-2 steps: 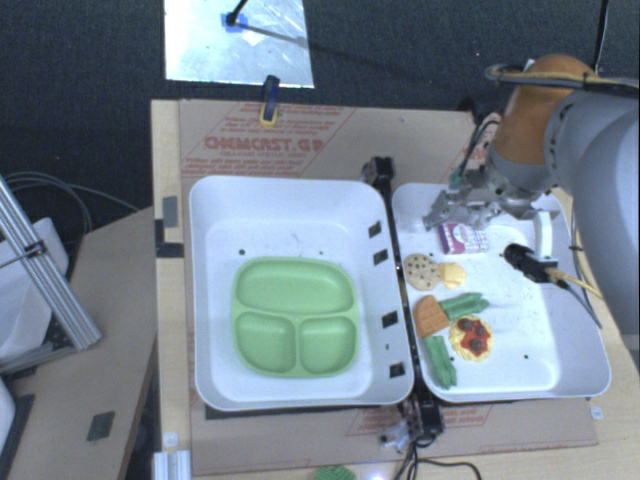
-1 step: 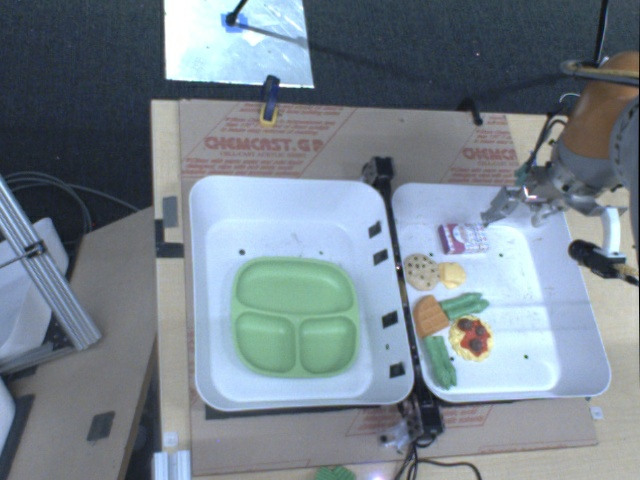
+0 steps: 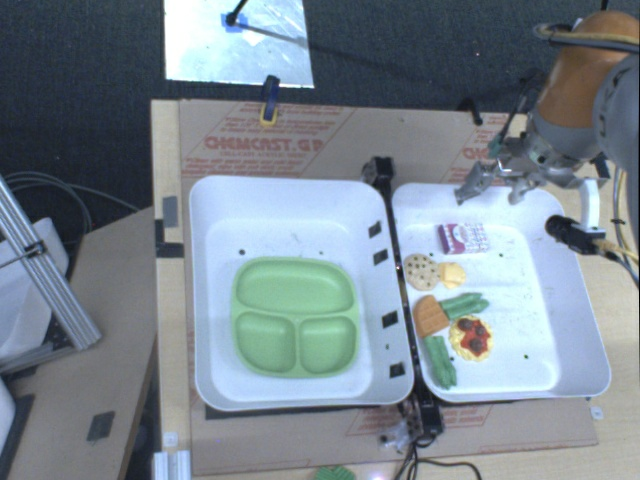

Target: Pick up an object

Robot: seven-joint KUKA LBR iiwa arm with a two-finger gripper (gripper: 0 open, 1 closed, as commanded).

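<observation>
My gripper [image 3: 493, 182] hangs over the far rim of the right bin [image 3: 560, 298], open, with nothing between its fingers. Below and left of it in that bin lie a maroon and white packet [image 3: 462, 237], a cookie [image 3: 420, 269], a yellow piece [image 3: 452, 273], an orange wedge [image 3: 431, 316], a green bean pod [image 3: 463, 304], a small pizza with red topping [image 3: 472, 338] and a green pickle [image 3: 441, 360]. All sit in the bin's left half, apart from the gripper.
The left bin [image 3: 290, 203] holds a green divided tray [image 3: 295, 315]. Black clips [image 3: 383, 258] line the seam between the bins. A silver sheet [image 3: 238, 26] lies beyond the bench, with a yellow and blue clamp [image 3: 269, 101] at its near edge. The right half of the right bin is bare.
</observation>
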